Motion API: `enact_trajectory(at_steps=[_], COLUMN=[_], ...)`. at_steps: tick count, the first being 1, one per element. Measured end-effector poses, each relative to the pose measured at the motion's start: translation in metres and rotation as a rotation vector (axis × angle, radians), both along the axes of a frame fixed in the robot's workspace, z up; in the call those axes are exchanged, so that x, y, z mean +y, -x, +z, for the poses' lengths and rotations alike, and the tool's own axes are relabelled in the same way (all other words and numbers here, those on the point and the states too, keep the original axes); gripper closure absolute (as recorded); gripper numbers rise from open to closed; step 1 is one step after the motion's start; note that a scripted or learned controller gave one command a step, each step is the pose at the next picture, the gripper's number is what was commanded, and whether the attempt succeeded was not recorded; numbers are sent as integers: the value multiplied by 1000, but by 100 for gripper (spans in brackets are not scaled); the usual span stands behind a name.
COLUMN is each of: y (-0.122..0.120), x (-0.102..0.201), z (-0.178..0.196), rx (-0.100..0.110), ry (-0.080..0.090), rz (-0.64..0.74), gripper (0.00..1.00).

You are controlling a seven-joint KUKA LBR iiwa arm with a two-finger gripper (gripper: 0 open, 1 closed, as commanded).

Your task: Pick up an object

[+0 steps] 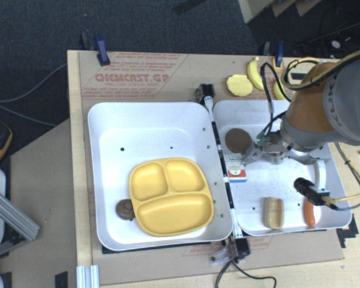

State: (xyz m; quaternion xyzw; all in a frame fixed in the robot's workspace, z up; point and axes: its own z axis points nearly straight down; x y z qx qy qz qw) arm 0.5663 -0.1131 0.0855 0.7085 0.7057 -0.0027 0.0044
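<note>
Gripper (252, 153) hangs low in the right bin (252, 212), just beside a brown disc (237, 140) and above a small red-and-white carton (236, 171); nothing sits visibly between its tips. A yellow divided plate (168, 195) lies in the left bin (108, 161).

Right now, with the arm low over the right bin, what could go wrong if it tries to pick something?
1. The gripper sits close to the brown disc and the small red and white carton; closing here may push one aside rather than catch it.
2. The carton lies against the right bin's left wall, so a finger may strike that wall.
3. Cables hang near the wrist and could snag.
</note>
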Motion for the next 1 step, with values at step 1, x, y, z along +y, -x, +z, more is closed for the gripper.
enact_trajectory(at_steps=[1], y=[-49], x=[15], z=[-1], rx=[3], ry=[0], rz=[6], gripper=[0])
